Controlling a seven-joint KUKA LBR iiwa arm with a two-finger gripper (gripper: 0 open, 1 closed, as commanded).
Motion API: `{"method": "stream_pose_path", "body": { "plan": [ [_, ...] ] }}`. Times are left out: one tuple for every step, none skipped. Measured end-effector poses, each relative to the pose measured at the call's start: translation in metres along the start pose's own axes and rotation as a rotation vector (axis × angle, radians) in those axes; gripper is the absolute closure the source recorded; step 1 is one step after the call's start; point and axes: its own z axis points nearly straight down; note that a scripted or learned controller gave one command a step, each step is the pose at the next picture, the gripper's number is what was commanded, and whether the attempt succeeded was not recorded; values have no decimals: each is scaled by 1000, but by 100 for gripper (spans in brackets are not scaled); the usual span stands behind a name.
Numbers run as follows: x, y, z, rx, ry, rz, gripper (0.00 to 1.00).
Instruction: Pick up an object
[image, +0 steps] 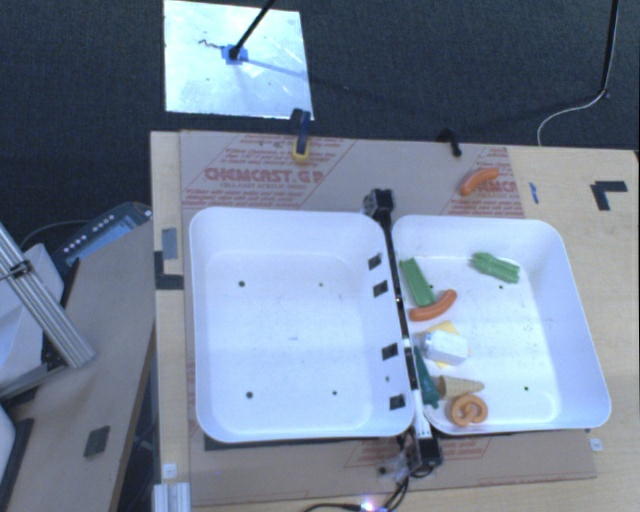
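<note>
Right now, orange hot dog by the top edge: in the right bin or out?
Out. The orange hot dog lies on the cardboard sheet beyond the right bin's far rim, apart from it.

My two bins are plain white: the left bin (290, 330) has only a few small dark dots on its floor, and the right bin (560, 330) carries the colour. In it lie a dark green strip (415, 281), an orange sausage shape (433, 306), a light green ridged piece (496, 266), a white block (445, 348) on a yellow patch, a tan cone (459, 386) and an orange ring (468, 409). Another orange sausage (479, 181) lies on the pale board (330, 170) printed with red lettering. Dark blue-black carpet (80, 100) surrounds a shiny silver sheet (237, 60).
</note>
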Motion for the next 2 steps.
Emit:
{"method": "stream_pose_path", "body": {
  "plan": [
    [-2,-25,-7,1,1,3,100],
    [58,14,75,9,5,-6,100]
  ]
}}
